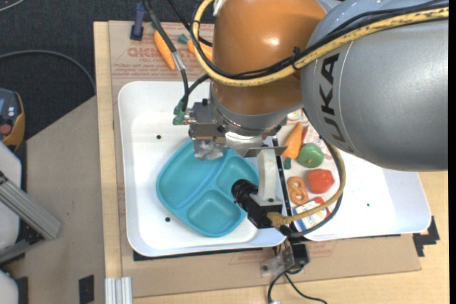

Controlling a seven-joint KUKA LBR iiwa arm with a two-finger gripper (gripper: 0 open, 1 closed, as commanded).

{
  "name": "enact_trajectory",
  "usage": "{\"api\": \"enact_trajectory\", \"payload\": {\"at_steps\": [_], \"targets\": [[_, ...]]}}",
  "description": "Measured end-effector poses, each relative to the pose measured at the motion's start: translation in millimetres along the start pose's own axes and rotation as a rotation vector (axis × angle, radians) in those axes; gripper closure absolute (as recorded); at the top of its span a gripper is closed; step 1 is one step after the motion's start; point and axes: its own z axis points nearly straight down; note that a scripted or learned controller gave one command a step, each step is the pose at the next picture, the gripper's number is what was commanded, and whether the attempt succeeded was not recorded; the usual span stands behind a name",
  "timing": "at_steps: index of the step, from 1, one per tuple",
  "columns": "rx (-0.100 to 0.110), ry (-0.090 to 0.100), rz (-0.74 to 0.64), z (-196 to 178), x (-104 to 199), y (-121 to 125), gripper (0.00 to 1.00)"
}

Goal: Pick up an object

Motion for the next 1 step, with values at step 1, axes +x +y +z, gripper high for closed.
{"api": "enact_trajectory", "payload": {"at_steps": [1], "targets": [[-0.023,0.01,-0.006,-151.6,19.1,2.2,1.0]]}}
